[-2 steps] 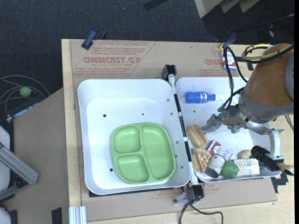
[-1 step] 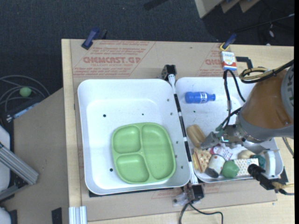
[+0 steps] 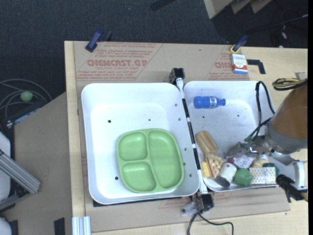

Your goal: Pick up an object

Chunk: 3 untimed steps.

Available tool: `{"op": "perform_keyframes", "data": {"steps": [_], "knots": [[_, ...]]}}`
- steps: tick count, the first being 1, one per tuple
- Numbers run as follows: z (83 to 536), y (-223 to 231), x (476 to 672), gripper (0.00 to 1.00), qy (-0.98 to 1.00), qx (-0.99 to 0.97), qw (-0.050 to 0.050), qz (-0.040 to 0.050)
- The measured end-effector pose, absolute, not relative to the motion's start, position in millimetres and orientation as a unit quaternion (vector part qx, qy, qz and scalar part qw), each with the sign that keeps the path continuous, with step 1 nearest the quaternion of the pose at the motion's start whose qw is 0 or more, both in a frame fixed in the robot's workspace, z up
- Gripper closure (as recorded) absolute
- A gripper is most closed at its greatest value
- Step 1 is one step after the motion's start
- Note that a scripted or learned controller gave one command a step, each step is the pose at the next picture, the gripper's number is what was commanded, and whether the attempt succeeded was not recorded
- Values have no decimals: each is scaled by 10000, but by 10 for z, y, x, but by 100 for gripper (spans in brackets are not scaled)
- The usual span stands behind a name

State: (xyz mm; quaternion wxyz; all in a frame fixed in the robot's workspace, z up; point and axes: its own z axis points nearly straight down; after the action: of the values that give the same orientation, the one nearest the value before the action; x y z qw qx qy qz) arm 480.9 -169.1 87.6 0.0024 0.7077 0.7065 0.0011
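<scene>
I see the claw (image 3: 250, 149) down in the right bin (image 3: 234, 89), over the clutter near its front edge; I can't tell its state. A blue bottle (image 3: 209, 102) lies apart near the back. The left bin (image 3: 98, 131) holds a green divided plate (image 3: 149, 159).
</scene>
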Motion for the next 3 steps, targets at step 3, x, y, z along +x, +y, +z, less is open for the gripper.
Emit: {"op": "perform_keyframes", "data": {"steps": [3], "knots": [[876,-1283,4924,0,7064,7078,45,18]]}}
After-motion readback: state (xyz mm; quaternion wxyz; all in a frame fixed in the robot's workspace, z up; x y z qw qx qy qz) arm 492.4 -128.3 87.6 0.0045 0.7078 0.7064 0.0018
